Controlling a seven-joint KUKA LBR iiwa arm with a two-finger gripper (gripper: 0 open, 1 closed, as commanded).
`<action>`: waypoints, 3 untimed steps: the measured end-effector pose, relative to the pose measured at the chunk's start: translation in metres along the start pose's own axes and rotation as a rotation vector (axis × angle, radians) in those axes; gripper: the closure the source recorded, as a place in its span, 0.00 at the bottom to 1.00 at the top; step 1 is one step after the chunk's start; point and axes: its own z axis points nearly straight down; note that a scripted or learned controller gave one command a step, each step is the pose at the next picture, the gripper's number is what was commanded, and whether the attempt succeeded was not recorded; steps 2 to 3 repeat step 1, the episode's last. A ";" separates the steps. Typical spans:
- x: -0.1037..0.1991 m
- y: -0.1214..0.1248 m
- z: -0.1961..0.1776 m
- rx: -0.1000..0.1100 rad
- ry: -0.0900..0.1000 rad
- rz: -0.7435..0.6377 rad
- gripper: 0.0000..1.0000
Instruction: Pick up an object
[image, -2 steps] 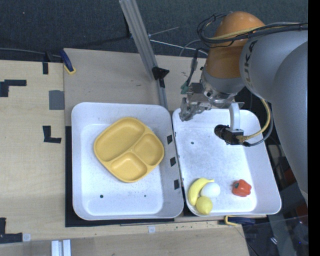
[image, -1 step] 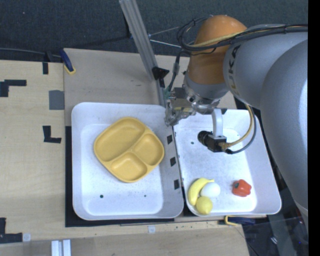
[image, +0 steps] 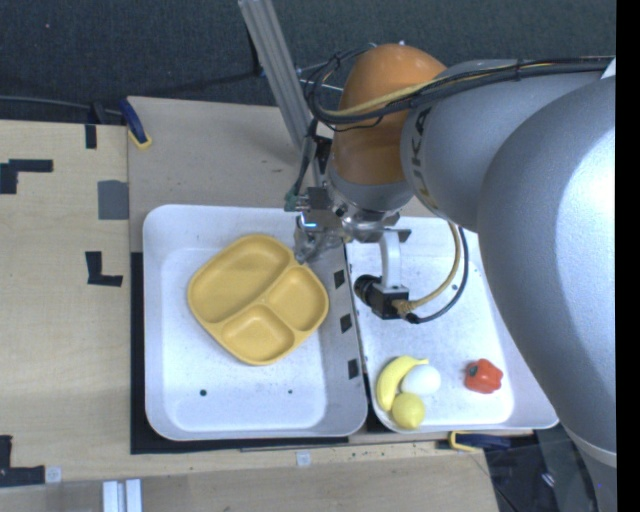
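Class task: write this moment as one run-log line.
arm: over bin divider | gripper: at yellow plate rim, grasp unclear | left bin: plate | right bin: banana, egg, lemon, red pepper

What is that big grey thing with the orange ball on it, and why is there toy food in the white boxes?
The big grey thing is a robot arm with an orange band. A camera above the bench looks down on it. The arm's hand hangs by the wall between two shallow white bins; I cannot tell if it grips anything. The left white bin holds a yellow plastic plate with three compartments. The right white bin holds a yellow toy banana, a white egg-shaped toy, a yellow lemon-like toy and a small red pepper-like toy. The robot practises picking things up.
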 end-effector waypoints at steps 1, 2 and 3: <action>-0.004 0.001 -0.001 -0.002 -0.001 0.004 0.00; -0.004 0.001 -0.001 -0.002 -0.001 0.004 0.00; -0.004 0.001 -0.001 -0.002 -0.001 0.004 0.00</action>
